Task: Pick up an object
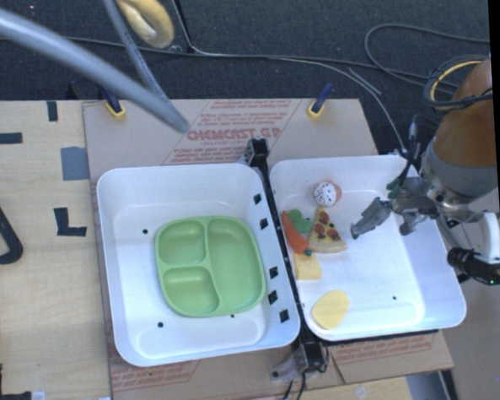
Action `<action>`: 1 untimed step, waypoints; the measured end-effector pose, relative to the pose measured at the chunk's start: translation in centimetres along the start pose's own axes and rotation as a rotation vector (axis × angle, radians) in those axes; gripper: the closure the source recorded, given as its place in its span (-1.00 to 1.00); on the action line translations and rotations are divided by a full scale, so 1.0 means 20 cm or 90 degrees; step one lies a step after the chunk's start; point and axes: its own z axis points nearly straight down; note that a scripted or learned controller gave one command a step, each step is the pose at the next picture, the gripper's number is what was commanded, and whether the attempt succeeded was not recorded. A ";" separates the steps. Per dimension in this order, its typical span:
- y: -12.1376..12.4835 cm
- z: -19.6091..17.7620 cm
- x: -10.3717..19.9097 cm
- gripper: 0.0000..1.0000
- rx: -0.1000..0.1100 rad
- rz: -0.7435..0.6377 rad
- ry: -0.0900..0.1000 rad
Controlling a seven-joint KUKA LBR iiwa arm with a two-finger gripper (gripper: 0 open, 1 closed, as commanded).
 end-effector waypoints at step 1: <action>0.01 -0.03 0.00 -1.00 -0.007 -0.002 -0.001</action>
